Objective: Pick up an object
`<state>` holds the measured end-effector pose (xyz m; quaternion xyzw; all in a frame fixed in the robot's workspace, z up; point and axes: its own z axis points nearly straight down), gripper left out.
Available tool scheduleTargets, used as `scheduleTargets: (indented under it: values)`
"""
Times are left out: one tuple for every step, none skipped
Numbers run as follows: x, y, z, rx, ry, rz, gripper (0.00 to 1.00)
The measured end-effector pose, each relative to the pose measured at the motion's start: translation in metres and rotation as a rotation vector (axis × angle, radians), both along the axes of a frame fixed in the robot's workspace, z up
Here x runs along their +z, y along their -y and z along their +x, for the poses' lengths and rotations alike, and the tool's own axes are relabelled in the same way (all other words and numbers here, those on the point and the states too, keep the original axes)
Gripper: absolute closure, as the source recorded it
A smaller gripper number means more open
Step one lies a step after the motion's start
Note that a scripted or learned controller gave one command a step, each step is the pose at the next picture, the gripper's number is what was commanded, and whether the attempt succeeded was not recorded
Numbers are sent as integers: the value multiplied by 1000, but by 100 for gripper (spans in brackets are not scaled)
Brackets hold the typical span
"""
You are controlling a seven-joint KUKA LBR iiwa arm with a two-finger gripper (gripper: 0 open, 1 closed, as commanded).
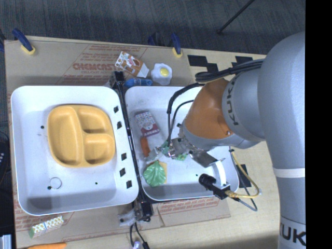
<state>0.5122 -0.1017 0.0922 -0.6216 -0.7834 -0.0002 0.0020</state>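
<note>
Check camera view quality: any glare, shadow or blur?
Camera view: soft even light, no harsh glare on the white bins; faint shadow along the left bin's lower edge; slightly soft overall; the arm covers much of the right bin, claw hard to resolve.

bench (249,201) w/ printed cardboard sheet (88,64) | 2 white bins side by side on it: left bin (26,139), right bin (176,191) | far edge: small carton (126,62), yellow-white item (162,73), blue clamps (23,40) | near-left corner: candy wrapper (46,225)

a robotics lab: 2 shallow white plastic bins (21,139) clamped to a cardboard-covered bench (93,61), a big grey industrial arm (270,102), loose cables.
</note>
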Motion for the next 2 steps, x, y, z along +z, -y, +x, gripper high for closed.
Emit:
scheduleTargets:
  values:
    - [0, 0, 19, -316, 1, -3, 0]
    - [-1, -11, 50, -419, -2, -3, 0]
